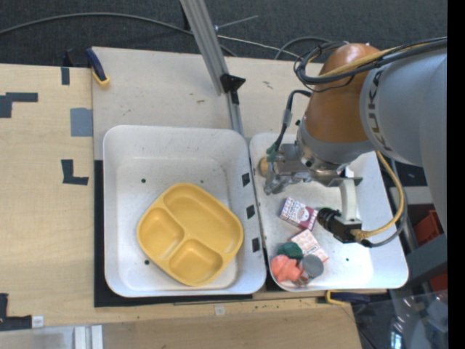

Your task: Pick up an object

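Note:
My gripper [273, 180] hangs low over the upper left part of the right bin [378, 267], close to the wall it shares with the left bin. Just below and right of it lies a small pink and white box [296, 211]. Further toward the front lie a pale pink checked packet [310, 242], a dark green lump [290, 249], an orange-pink soft thing [285, 268] and a grey round piece [313, 266], bunched together. Nothing shows between the gripper and these things. The arm's bulk hides the back of the right bin.
A yellow divided plate [190, 231] lies in the left bin [123, 151]. A grey metal pole [207, 38] slants down to the bins' shared back corner. The bench [43, 195] stretches off to the left, with a blue and yellow clamp [98, 67] at its back.

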`<state>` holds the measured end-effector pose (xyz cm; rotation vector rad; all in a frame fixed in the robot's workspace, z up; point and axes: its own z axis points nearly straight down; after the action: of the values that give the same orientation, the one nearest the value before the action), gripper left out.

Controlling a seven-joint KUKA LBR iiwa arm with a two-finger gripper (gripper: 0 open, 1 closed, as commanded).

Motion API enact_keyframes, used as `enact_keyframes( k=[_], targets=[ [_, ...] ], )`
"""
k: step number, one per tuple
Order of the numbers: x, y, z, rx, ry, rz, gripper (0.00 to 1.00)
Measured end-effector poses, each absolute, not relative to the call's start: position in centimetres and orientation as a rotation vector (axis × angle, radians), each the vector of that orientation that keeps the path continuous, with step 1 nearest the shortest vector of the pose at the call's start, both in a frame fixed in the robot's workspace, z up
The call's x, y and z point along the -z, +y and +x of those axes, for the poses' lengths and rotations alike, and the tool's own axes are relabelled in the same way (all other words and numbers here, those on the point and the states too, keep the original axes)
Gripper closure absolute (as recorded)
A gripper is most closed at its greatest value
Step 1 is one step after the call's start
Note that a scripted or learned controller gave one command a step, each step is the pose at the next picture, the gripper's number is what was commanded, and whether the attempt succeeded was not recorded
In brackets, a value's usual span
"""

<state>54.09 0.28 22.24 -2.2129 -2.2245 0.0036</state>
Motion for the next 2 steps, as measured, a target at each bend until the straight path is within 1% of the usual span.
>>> enact_keyframes(
  k=[1,2],
  targets=[
    [-21.4,5.2,52.8,-0.004,-2.226,-2.212,1.00],
    [-22.3,9.3,50.9,-0.002,-2.227,-2.211,1.00]
  ],
)
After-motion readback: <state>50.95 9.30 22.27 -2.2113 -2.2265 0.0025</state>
